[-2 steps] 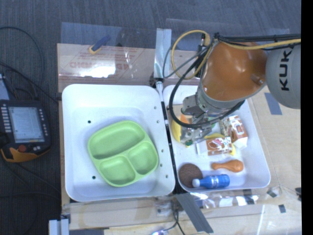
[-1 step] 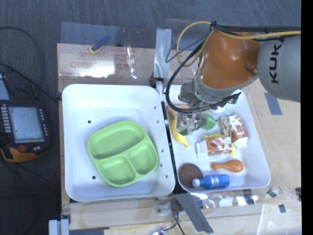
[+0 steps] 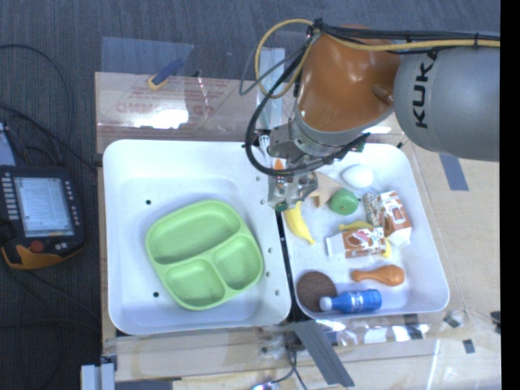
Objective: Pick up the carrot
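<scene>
- Hand (image 3: pixel 292 192) low at frame centre, over the right bin's (image 3: pixel 429 287) left edge, just above a banana (image 3: pixel 300 223).
- Grip state impossible to tell.
- Carrot (image 3: pixel 279 165): small orange bit right beside the wrist, barely visible.
- Green plate (image 3: pixel 204 254) in left bin (image 3: pixel 122 218).

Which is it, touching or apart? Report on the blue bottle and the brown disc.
Touching. The camera view shows the white cap end of the bottle lying against the lower edge of the disc, with no gap between them.

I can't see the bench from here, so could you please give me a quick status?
Tool low over right bin's left edge, grip state unclear. Small orange piece beside it, possibly the carrot. Banana just below.
</scene>
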Motion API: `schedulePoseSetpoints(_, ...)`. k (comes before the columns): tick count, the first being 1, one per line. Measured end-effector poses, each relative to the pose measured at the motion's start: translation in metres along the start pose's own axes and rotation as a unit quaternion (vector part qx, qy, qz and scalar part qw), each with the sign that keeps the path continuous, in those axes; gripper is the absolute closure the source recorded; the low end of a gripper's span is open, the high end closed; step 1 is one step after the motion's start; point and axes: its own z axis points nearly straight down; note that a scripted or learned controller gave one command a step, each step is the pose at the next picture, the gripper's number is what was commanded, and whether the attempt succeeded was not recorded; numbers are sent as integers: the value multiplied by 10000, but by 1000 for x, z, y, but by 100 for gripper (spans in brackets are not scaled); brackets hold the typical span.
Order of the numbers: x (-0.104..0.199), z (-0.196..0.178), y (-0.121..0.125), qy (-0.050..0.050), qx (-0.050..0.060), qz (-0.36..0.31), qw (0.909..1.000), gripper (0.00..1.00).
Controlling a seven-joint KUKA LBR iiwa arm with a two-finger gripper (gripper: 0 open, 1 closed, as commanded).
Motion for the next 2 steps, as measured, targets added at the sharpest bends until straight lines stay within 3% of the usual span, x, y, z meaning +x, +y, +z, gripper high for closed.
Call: schedulePoseSetpoints(2, -2, -20, -1, -47, 20, 39, 10000, 100)
